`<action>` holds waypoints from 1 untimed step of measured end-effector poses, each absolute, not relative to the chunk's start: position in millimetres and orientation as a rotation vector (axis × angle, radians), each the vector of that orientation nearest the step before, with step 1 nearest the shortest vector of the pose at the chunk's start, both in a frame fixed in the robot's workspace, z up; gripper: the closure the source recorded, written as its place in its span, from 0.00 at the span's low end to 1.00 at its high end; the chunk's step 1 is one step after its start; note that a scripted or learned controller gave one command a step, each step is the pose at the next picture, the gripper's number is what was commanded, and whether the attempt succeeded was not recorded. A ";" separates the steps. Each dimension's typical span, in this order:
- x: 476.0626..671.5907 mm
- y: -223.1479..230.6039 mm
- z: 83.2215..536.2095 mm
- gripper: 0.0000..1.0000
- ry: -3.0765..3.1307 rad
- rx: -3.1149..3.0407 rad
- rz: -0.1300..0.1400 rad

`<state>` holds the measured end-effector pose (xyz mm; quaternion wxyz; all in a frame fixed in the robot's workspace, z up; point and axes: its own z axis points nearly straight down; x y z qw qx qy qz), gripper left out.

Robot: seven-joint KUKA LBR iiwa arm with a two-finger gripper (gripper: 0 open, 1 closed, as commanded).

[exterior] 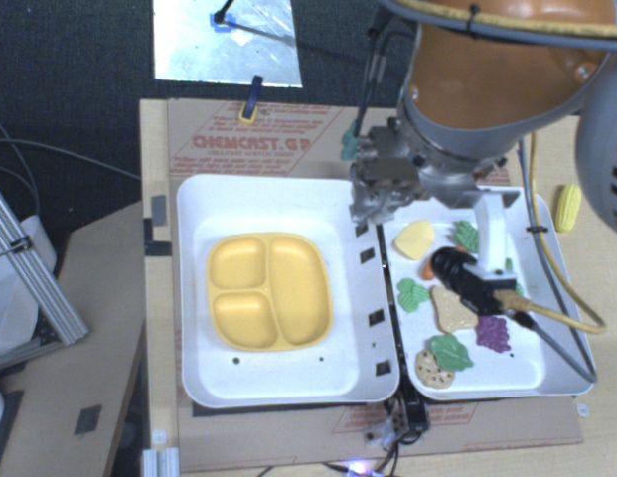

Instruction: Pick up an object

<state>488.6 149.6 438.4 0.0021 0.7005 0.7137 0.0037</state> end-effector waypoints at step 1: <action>489.2 149.7 449.1 1.00 2.245 2.191 0.014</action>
